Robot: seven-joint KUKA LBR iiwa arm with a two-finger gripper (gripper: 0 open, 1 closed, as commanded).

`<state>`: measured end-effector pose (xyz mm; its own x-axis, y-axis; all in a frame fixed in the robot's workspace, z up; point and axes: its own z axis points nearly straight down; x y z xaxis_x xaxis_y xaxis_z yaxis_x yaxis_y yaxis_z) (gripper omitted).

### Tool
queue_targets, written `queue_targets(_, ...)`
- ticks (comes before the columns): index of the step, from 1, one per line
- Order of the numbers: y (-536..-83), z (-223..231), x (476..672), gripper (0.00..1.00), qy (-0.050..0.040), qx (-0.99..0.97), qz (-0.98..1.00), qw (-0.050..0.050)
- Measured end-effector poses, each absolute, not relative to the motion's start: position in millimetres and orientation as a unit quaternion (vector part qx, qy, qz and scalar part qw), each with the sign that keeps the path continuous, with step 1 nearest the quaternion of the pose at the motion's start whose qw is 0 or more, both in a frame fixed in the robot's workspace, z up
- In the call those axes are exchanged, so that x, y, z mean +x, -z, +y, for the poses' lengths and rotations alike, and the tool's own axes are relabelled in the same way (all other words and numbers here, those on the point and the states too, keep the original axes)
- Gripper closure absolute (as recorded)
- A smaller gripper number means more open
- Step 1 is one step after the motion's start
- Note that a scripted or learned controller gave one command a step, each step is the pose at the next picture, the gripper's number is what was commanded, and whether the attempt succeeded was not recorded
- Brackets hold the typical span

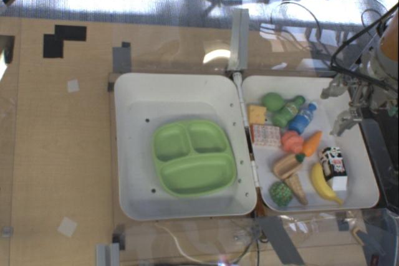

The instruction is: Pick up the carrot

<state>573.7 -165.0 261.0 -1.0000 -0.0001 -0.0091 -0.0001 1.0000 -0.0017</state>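
Yellow banana (324,184) lies at the near edge of the right bin (368,187), with a small milk carton (333,165) just beside it and a cone (297,187) and green berry (280,194) to the left. Farther in, the orange carrot (312,143) rests tilted between the carton and a blue bottle (303,119), touching a pink fruit (292,141). The left bin (134,134) holds a green plate (194,157). At the far right, the claw (352,106) hangs wide open, holding nothing, well apart from the carrot.
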Motion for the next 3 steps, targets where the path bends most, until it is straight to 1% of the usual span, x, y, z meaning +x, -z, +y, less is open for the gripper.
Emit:
queue_targets(1,-178,-202,567.0,0.00,0.0001,0.074,0.997,0.002)
queue_targets(2,-121,-183,579.1,0.00,-0.0002,0.118,0.993,0.003)
queue_targets(3,-89,-124,604.8,0.00,-0.0012,0.208,0.978,0.006)
